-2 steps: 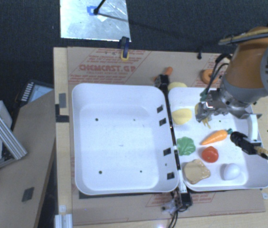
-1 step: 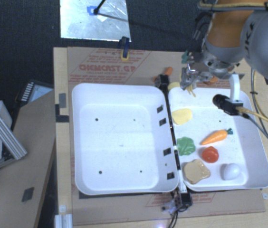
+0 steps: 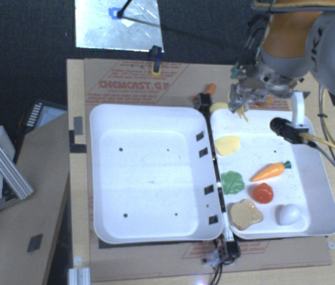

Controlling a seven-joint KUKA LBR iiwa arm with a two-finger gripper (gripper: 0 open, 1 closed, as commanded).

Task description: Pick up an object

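Gripper (image 3: 239, 107) hangs over the far end of the right bin (image 3: 316, 183), fingers pointing down; cannot tell from here whether the jaws are parted or closed, and nothing visible between them. Just beside the jaws, toward the divider, a pale yellow piece (image 3: 219, 107) at the bin's rim. Nearer me from the jaws: yellow disc (image 3: 227, 145), then green leafy piece (image 3: 232, 182), carrot (image 3: 269, 171), tomato (image 3: 263, 193), bread slice (image 3: 245, 214), white egg (image 3: 288, 214). Left bin (image 3: 105, 218) well apart.
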